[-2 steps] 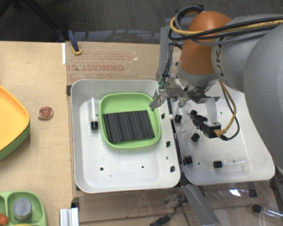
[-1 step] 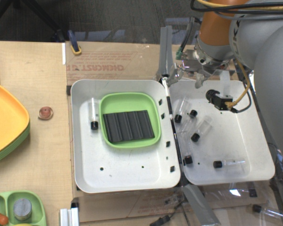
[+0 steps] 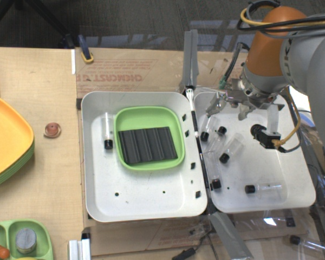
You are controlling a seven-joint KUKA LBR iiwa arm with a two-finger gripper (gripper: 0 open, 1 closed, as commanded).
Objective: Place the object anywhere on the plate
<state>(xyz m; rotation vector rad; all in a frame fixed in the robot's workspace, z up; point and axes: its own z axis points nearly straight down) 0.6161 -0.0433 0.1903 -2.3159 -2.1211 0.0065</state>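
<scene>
Plate (image 3: 149, 117): green, rounded square, ridged dark slab (image 3: 147, 144) laid within, left of claw.
Claw (image 3: 230, 103): fingers' state cannot be told.

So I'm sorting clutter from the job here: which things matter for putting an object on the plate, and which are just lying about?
Job: green plate, black ridged mat on it, clear tubes in right bin, gripper.
Lying about: yellow plates, small red knob, tube beside the plate.

Robotics lab setup. Wooden tabletop (image 3: 38, 80) carries two white bins (image 3: 97, 199) on flattened cardboard (image 3: 124, 72); grey carpet (image 3: 141, 10) and office-chair legs (image 3: 21, 7) lie beyond the tabletop. Clear capped vials (image 3: 262, 188) in the right bin.
</scene>
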